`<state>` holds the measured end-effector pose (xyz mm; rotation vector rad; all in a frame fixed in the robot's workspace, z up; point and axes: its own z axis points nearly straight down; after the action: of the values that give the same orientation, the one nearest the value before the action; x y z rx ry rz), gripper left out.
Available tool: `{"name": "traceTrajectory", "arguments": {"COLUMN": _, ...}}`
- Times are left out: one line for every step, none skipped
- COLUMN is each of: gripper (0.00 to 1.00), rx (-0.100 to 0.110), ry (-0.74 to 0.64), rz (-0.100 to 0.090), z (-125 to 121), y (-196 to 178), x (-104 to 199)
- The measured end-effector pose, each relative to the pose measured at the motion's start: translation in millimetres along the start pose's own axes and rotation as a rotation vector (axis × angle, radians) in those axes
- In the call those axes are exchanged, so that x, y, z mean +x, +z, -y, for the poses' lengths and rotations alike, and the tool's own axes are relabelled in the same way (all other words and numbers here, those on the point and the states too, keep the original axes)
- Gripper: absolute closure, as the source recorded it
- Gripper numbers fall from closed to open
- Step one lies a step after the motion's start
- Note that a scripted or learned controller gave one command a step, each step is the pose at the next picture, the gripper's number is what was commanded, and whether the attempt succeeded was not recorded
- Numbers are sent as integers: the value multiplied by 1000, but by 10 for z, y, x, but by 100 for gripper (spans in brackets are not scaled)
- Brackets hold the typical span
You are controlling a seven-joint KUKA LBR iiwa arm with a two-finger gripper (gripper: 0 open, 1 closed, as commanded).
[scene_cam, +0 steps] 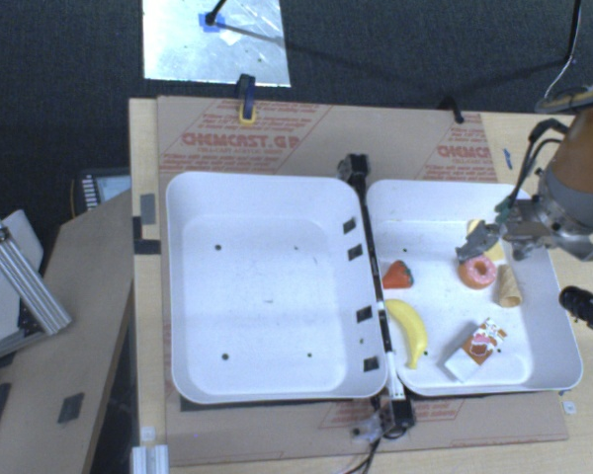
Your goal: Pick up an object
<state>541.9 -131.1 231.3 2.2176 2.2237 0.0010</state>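
Gripper (480, 237) hovers at right of frame, just above doughnut (477, 273); jaws' state unclear. Advice: centre over doughnut, descend straight, avoid cone (509, 285) beside it.

We see a robotics laboratory: two white bins (267, 294) stand on a cardboard-covered bench (316, 131), clamped in yellow (247, 102), beside an aluminium frame profile (15, 275), dark carpet (59, 67), cables (395, 67) and a foil sheet (215, 28).
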Motion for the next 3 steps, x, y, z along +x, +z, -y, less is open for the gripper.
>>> {"name": "traceTrajectory", "arguments": {"gripper": 100, "rx": -3, "ry": -2, "rz": 1, "z": -11, "y": -110, "x": -1}}
{"name": "traceTrajectory", "arguments": {"gripper": 100, "rx": -3, "ry": -4, "rz": 0, "z": -164, "y": -356, "x": 256}}
{"name": "traceTrajectory", "arguments": {"gripper": 100, "rx": -3, "ry": 4, "rz": 2, "z": -134, "y": -576, "x": -136}}
